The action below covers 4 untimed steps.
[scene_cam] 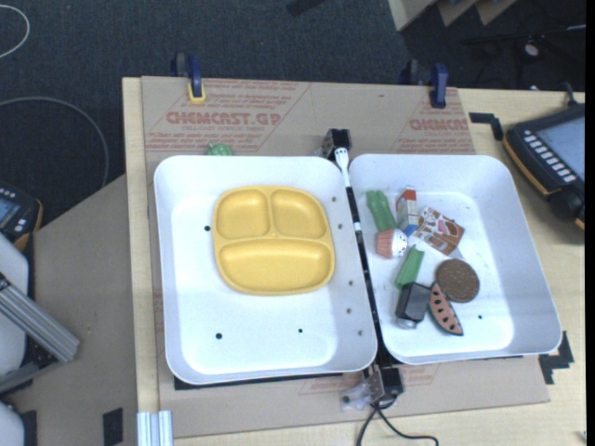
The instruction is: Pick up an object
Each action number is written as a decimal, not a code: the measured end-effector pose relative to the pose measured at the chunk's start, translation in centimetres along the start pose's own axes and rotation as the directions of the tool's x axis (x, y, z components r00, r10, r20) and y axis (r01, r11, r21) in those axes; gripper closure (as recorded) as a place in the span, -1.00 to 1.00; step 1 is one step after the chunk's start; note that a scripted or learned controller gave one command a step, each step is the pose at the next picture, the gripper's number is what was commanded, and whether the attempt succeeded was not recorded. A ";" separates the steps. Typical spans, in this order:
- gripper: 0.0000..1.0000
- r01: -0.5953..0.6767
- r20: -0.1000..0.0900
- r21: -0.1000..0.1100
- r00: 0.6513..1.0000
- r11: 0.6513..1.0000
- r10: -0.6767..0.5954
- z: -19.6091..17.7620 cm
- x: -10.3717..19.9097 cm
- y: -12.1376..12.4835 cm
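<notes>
The right bin point(493, 184) holds a loose cluster of small objects: a green block point(379, 209), a second green piece point(409, 267), a brown round disc point(457, 281), a watermelon slice point(445, 310), a black block point(412, 303), a patterned red and white packet point(439, 229) and a small orange and white piece point(390, 242). In the left bin point(186, 277) lies a yellow divided plate point(273, 240) with three compartments.
The bins sit on a brown board point(279, 114) held by blue clamps point(193, 75) at the back. A black and yellow pendant point(556, 152) rests at the right edge. A small green item point(219, 150) lies behind the left bin.
</notes>
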<state>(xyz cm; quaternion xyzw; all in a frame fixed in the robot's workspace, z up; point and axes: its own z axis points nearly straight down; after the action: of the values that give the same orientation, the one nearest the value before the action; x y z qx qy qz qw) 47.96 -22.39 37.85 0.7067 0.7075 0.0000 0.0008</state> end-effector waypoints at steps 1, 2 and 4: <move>1.00 0.000 0.000 0.000 1.000 1.000 0.000 0.1 0.0 0.0; 1.00 0.000 0.003 -0.006 1.000 1.000 0.000 -9.1 0.0 0.0; 1.00 -0.003 0.003 -0.005 1.000 1.000 0.003 -1.9 -0.1 0.0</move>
<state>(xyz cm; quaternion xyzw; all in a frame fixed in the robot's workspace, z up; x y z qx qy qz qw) 47.97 -22.53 39.76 0.7076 0.7066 0.0005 0.0035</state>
